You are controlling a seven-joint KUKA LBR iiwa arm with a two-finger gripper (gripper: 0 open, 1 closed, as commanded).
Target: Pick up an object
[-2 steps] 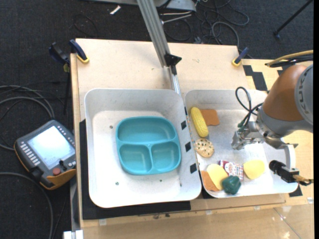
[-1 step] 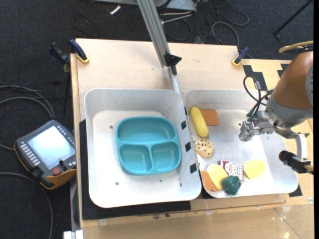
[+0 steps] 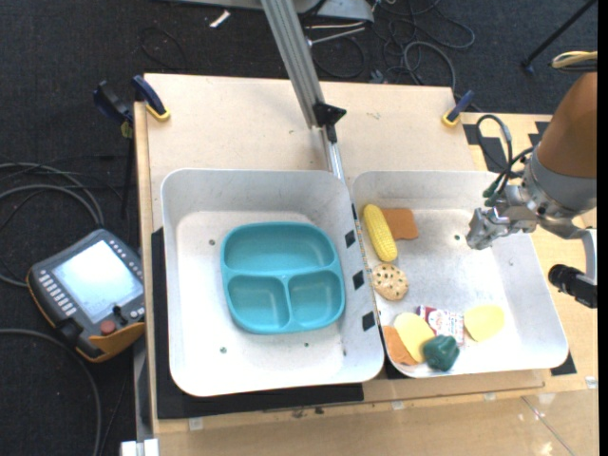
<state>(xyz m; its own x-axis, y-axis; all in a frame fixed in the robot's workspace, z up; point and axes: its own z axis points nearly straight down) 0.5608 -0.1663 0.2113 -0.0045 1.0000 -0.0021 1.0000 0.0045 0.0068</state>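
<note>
Corn [image 3: 380,233]: lying in the right bin [image 3: 532,297], near its left wall, touching an orange slab [image 3: 401,223]; cookie [image 3: 389,281] just below. Likely the easiest pick: closing across its narrow width and descending clear of the slab would be advisable. Gripper [image 3: 480,230]: hovering over bare bin floor, well apart from the corn, gripping nothing; finger spread cannot be judged.

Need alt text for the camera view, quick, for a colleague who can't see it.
The pincer hovers over the right bin, which holds a corn cob, a cookie and other toy food along its left and near sides. The left bin holds a teal tray.
</note>
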